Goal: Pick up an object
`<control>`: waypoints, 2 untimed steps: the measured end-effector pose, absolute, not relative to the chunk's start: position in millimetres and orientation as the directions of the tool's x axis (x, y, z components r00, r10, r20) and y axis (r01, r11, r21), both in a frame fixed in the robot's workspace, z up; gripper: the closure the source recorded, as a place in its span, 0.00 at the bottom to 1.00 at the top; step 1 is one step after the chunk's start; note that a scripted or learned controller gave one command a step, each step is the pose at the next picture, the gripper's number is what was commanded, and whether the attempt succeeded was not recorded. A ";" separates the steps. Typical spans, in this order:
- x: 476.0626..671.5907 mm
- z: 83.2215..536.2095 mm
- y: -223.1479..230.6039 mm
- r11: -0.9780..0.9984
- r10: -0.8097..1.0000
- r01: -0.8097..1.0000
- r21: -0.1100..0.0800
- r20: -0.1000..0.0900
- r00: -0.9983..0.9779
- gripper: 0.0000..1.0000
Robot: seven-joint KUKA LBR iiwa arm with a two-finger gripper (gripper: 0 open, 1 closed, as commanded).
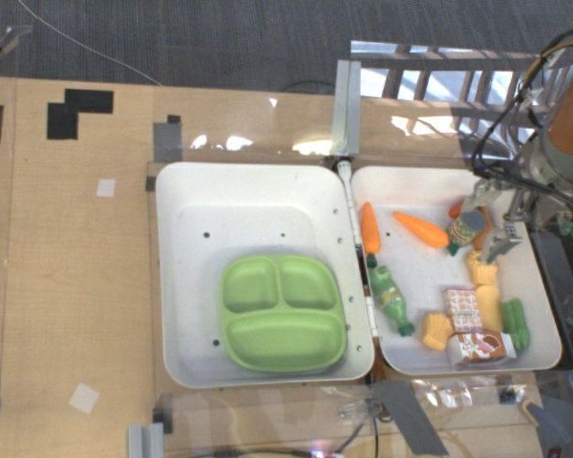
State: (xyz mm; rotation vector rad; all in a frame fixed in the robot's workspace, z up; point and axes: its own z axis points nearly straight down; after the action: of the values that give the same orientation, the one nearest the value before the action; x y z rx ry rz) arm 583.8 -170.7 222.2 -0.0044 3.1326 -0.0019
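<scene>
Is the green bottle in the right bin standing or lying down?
Lying down: the green plastic bottle shows its full length along the floor of the right white bin, beside the divider, neck toward the orange toy carrot.

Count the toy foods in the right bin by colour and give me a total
Orange plastic carrots: 2
Green plastic items: 2, a bottle and a pod
Yellow plastic pieces: 3
Red-and-white boxes: 2
Multicoloured can under the claw: 1
Total: 10

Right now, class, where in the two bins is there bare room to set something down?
Left bin: bare floor behind the green tray. Right bin: a bare patch between orange carrot and green bottle. Its right side, under the tool, is crowded.
</scene>
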 end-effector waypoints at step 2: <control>645.2 88.4 -123.2 1.000 0.030 0.030 0.001 -0.013 -0.999 0.00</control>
State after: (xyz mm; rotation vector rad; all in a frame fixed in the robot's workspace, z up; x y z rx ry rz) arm 645.2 -123.2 88.4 0.0475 3.1283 0.0020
